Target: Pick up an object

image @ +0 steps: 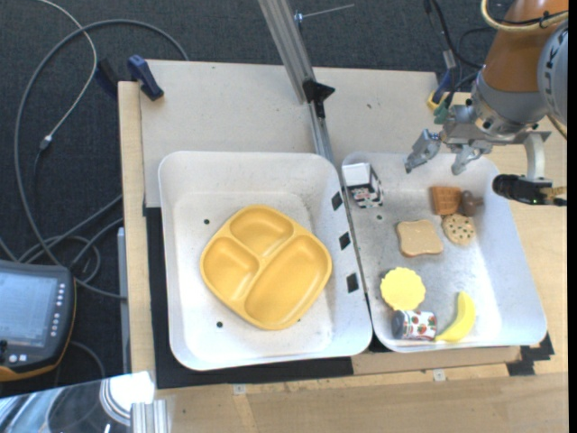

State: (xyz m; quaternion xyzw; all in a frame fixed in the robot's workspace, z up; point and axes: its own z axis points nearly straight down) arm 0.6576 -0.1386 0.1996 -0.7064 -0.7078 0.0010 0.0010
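Well, targets: we see toast slice [419, 238], cookie [459, 231], brown block [444, 198], banana [460, 318], yellow disc [402, 289], can [414, 324], all loose in right bin [523, 278].
Gripper [444, 154]: fingers spread wide, nothing btwn them; over bin's far edge, prob. lined up for a descent.
Closest pick: brown block, we reckon.
Left bin [180, 242]: yellow divided plate [266, 266].

One fixed camera looks down at a slant — from well above — on both bins [261, 165].

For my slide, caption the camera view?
Open gripper above the right bin of toy food; yellow tray in left bin.
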